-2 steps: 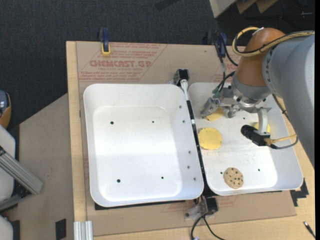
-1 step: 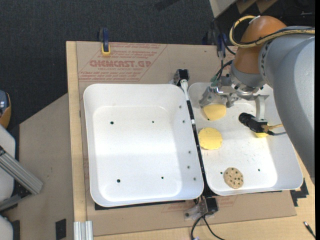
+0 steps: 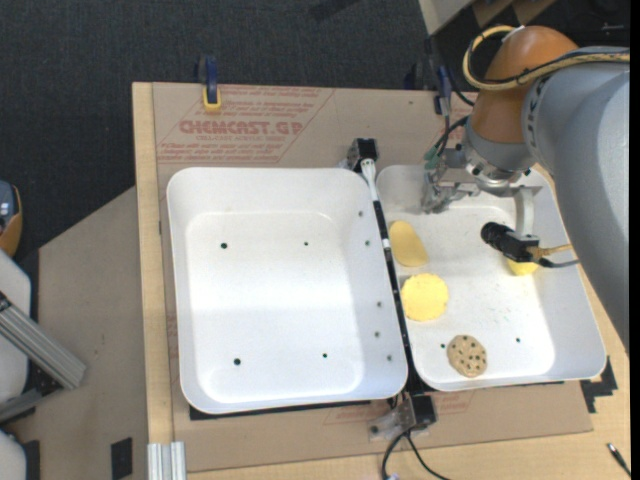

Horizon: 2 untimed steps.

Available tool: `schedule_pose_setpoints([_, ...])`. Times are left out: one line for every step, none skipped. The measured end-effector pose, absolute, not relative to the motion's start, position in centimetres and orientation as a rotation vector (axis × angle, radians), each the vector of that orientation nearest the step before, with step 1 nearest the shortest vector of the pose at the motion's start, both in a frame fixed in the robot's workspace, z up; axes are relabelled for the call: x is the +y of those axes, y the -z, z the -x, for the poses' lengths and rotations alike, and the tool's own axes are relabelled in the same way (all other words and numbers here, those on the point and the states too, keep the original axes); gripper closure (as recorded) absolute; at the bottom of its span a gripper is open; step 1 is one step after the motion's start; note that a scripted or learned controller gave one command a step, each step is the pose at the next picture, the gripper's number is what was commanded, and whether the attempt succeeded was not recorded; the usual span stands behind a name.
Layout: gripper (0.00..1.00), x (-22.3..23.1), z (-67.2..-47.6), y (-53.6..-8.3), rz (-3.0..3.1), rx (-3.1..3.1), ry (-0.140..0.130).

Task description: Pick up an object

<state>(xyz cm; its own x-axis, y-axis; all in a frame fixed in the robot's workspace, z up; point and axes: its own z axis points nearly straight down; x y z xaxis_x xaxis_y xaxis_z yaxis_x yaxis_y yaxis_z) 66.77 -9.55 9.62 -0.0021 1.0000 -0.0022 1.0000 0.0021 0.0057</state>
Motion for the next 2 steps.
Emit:
schedule_pose_setpoints([1.0, -5.3, -66.9, -30.5, -2.206, 2.217, -0.02])
schedule_pose_setpoints([1.0, -6.5, -66.1, -35.4, -2.215, 2.216, -0.009])
